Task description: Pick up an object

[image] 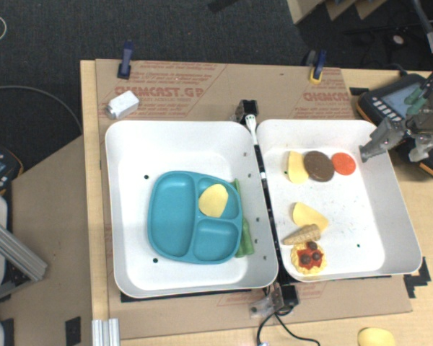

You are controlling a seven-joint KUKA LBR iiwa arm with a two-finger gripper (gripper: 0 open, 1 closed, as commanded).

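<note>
A: Dark carpet all round, cardboard-topped bench [202,85] with two clamps at the back edge, two white bins on it. Where's the arm?

B: Off at the right edge, gripper [379,141] hanging over the top right corner of the right bin [390,215]. Fingers too blurred to read, can't tell if they're spread or closed. Nothing visible between them.

A: So pick not done?

B: Looks that way, I'd call it the very start. Everything is lying flat in the bins. Reach, descent, grasp and lift are all left.

A: Candidates?

B: Right bin: brown disc [319,166], orange disc [344,164] just beside it, pale yellow piece [296,167] touching the brown one, yellow wedge [308,215], cone [302,233], little tart [308,256] near the front. Orange disc is nearest the gripper.

A: Left bin?

B: Left bin [130,164] holds a blue divided tray [175,218] with a yellow piece [213,200] in its top right compartment, green strip [243,229] along its right side
</note>
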